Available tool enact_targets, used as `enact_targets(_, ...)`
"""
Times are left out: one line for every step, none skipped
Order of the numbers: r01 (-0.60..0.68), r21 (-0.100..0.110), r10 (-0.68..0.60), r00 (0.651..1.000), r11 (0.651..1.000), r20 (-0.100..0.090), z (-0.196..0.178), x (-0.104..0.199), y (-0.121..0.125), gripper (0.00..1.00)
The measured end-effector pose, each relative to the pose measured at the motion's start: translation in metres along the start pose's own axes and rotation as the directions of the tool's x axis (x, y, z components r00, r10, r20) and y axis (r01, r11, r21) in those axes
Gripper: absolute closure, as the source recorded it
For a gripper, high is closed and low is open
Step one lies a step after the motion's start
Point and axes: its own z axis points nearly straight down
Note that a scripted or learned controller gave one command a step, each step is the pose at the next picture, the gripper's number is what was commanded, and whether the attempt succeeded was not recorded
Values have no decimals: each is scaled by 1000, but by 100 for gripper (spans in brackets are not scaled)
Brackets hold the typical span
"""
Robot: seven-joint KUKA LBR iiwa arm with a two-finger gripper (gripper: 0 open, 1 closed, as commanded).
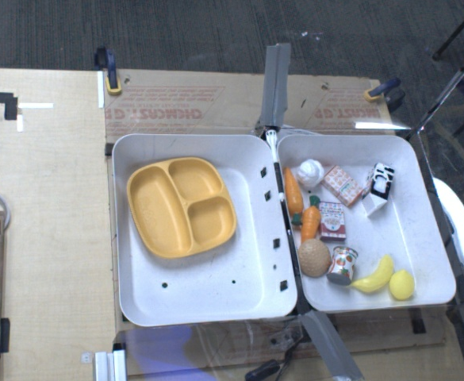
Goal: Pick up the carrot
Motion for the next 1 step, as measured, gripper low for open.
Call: enact_targets(5, 2, -5, 1000, 1000, 5, -7, 1, -1, 100)
